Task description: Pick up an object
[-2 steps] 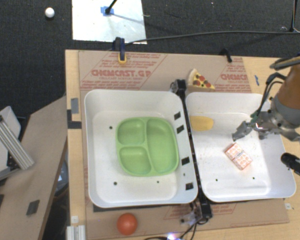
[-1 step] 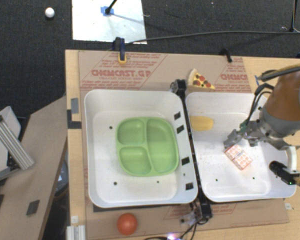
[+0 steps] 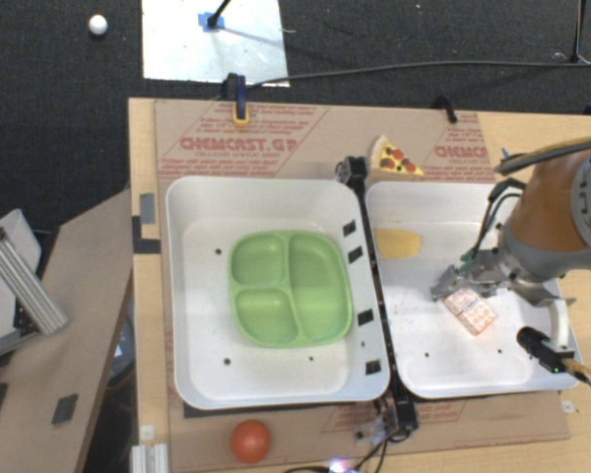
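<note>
Claw (image 3: 465, 286) over pink packet (image 3: 471, 311) in right bin (image 3: 414, 363); finger state unclear. Centre over packet, descend squarely, avoid bin wall.

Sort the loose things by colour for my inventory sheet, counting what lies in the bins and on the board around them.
Green: 1, divided tray
Yellow: 2, flat piece, pizza slice
Pink: 1, block
Orange-red: 1, ball
Total: 5

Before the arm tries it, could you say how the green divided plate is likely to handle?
The green divided plate looks like stiff moulded plastic, so probably light. Lying flat in the left bin, it shouldn't roll. Its low rim may give fingers little to grip.
</note>
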Motion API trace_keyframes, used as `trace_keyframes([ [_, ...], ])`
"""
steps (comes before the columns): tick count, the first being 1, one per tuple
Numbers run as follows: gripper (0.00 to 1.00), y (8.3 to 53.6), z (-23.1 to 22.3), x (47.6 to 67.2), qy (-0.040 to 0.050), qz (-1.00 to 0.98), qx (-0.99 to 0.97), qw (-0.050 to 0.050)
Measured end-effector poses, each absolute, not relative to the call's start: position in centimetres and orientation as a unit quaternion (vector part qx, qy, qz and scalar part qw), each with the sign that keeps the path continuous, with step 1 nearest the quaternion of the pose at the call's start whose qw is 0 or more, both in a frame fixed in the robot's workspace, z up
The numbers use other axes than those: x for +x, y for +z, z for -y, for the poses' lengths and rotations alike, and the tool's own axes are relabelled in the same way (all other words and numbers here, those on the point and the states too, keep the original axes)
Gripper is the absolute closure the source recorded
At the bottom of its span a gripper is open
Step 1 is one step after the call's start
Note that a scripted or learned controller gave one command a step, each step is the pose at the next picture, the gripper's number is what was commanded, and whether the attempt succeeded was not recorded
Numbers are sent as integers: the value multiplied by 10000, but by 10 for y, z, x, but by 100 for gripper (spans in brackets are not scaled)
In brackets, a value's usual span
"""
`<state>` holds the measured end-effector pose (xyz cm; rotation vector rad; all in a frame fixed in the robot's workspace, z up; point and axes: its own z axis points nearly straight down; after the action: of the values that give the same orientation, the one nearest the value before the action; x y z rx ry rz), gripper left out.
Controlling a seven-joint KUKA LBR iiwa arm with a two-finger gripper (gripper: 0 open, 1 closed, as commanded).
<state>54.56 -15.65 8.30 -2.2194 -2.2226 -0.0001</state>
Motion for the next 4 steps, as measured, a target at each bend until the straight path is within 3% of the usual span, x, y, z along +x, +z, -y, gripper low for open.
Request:
trace_keyframes([
  [1, 100, 95, 157, 547, -9, 7079, -7063, -12],
  [4, 100, 251, 161, 560, -22, 7091, -7051, -37],
])
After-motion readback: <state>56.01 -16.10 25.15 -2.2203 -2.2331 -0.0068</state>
